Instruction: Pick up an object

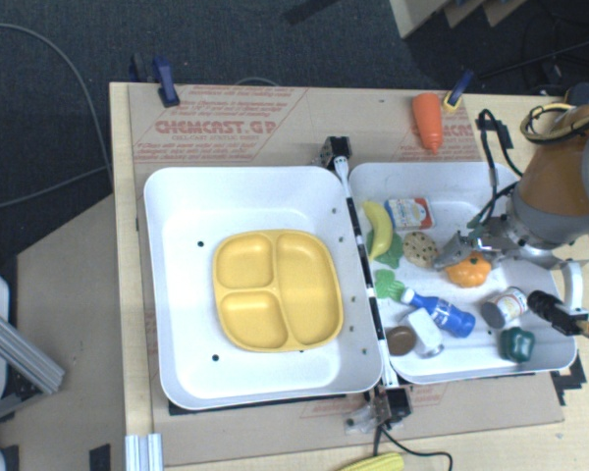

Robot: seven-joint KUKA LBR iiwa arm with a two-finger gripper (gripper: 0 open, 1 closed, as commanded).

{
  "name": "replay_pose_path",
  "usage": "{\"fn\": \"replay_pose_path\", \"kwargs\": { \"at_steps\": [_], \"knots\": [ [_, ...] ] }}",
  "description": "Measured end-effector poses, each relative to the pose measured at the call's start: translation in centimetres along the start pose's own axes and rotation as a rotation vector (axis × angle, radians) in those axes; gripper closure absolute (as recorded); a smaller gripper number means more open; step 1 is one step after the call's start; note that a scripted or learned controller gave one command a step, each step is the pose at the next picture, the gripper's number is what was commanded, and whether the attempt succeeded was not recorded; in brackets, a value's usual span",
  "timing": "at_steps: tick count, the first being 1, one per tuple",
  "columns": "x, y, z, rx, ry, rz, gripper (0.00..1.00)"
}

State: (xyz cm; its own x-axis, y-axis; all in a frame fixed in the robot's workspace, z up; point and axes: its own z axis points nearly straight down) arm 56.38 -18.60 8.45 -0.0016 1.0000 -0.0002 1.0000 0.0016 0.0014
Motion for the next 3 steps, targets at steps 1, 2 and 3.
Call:
{"fn": "replay_pose_path", "kwargs": {
  "at_steps": [1, 2, 3],
  "knots": [
    [0.0, 0.0, -1.0, -0.002, 0.000, 0.000, 1.00],
    [5.8, 2.6, 0.0, -0.001, 0.000, 0.000, 1.00],
    [10.9, 3.1, -10.1, 0.000, 0.000, 0.000, 1.00]
  ]
}}
